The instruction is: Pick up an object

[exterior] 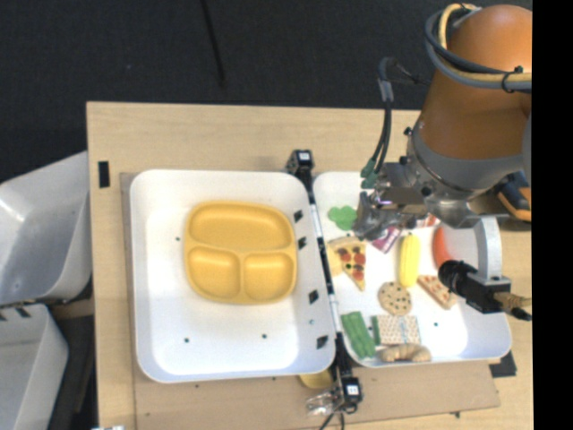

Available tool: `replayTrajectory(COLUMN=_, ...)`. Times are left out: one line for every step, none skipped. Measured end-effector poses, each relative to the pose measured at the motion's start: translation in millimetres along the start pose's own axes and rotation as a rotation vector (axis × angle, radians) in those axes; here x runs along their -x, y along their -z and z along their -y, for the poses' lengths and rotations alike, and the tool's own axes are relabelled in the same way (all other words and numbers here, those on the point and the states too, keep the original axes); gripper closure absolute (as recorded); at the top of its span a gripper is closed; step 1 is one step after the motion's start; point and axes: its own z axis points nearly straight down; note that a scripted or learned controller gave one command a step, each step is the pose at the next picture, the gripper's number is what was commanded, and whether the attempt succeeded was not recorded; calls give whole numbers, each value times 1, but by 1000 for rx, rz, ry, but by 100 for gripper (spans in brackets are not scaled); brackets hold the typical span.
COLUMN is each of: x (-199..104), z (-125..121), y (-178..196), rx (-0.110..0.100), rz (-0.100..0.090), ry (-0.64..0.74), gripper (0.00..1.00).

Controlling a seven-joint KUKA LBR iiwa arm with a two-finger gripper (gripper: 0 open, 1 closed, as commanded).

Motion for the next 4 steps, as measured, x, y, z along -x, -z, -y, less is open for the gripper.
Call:
replayTrajectory(x=-1, z=-1, y=9, rx=-3, rz=3, ry=12, gripper=100)
replayTrajectory(x=0, z=-2, y=18, rx=-7, rz=5, ry=26, gripper=100)
replayTrajectory(x=0, z=-4, y=26, rx=-10, rz=8, ry=35, gripper=100)
replayTrajectory(x=87, z=0, y=8, rx=0, rz=2, ry=-5, gripper=100)
